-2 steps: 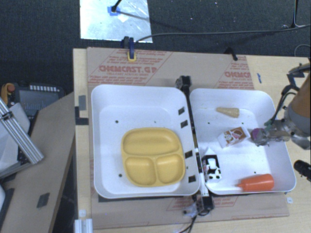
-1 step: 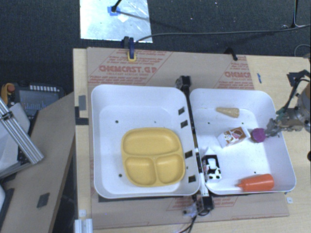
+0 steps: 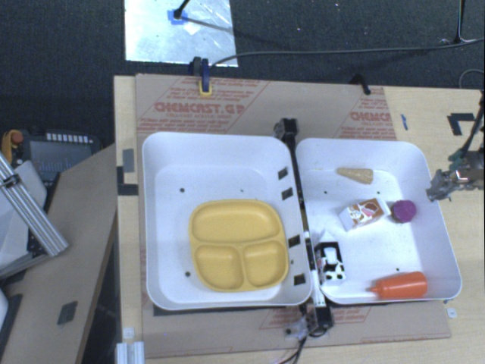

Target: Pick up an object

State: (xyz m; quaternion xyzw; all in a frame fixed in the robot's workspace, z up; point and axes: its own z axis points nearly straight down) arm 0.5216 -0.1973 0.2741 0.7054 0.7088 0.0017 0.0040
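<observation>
The right bin [image 3: 424, 161] holds several small objects. A tan wedge [image 3: 355, 174] lies near its back. A white carton with a brown and red label [image 3: 364, 213] lies in the middle, and a purple lump [image 3: 404, 210] sits just right of it. An orange bottle-shaped piece [image 3: 398, 283] lies along the front wall, and a black-and-white toy [image 3: 330, 267] rests at the front left corner. My gripper [image 3: 445, 182] hangs at the view's right edge, over the bin's right rim, to the right of and above the purple lump, with nothing seen in it.
The left bin [image 3: 167, 173] holds a yellow divided plate [image 3: 238, 244]. Black clips [image 3: 294, 241] run along the seam between the bins. Cardboard [image 3: 250, 105] lies under both bins, and a cable [image 3: 341, 50] crosses the dark floor behind.
</observation>
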